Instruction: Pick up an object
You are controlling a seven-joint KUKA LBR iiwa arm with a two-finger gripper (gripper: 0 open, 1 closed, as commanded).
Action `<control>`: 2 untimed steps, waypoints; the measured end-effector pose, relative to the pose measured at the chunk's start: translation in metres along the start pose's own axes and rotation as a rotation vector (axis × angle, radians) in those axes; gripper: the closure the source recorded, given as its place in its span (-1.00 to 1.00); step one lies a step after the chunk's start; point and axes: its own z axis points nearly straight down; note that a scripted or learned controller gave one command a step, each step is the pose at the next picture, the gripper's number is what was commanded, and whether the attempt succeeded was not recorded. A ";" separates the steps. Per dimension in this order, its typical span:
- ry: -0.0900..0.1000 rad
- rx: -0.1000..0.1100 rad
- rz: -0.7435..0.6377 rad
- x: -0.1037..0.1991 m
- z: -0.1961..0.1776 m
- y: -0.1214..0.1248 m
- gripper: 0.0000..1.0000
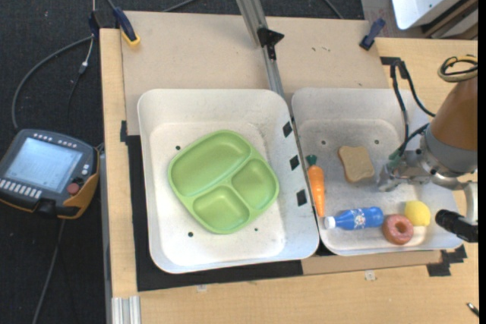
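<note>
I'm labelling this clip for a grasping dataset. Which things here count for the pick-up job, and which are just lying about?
For the job:
- tan slice of toy bread
- orange toy carrot
- blue plastic bottle
- pink ring doughnut
- yellow toy lemon
- gripper

Lying about:
- green three-compartment plate
- grey handheld pendant

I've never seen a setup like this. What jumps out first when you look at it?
The bright green divided plate lying in the left bin catches the eye first. Next come the small colourful things in the right bin: a carrot, a slice of bread, a blue bottle, a pink donut and a yellow lemon. The arm reaches in from the right, its gripper low beside the bread.
</note>
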 end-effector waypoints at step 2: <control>-0.003 -0.005 -0.001 0.001 -0.087 0.001 1.00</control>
